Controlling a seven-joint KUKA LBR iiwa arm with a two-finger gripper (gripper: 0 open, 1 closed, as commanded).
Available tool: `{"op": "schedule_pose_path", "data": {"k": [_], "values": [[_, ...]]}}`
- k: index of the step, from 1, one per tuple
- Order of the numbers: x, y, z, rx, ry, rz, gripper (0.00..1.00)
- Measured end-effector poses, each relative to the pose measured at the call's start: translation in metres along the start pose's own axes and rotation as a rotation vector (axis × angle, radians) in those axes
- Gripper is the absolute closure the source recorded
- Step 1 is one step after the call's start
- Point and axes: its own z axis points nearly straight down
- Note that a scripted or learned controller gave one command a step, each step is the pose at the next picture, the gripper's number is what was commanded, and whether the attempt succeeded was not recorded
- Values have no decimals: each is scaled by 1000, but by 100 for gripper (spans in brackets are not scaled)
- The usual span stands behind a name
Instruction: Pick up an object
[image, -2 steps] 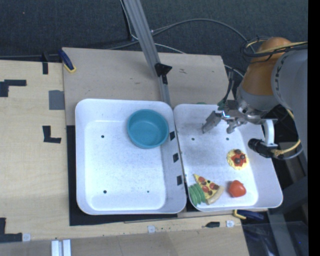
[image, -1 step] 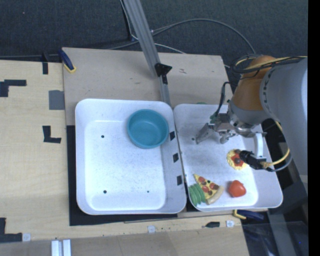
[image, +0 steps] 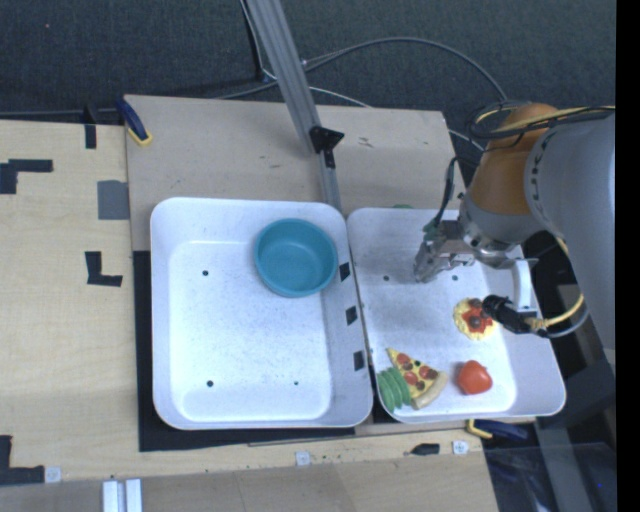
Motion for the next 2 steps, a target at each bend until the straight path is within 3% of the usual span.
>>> {"op": "schedule_pose_path", "data": {"k": [2], "values": [[-6, 8, -100, -4, -1, 1, 100]]}}
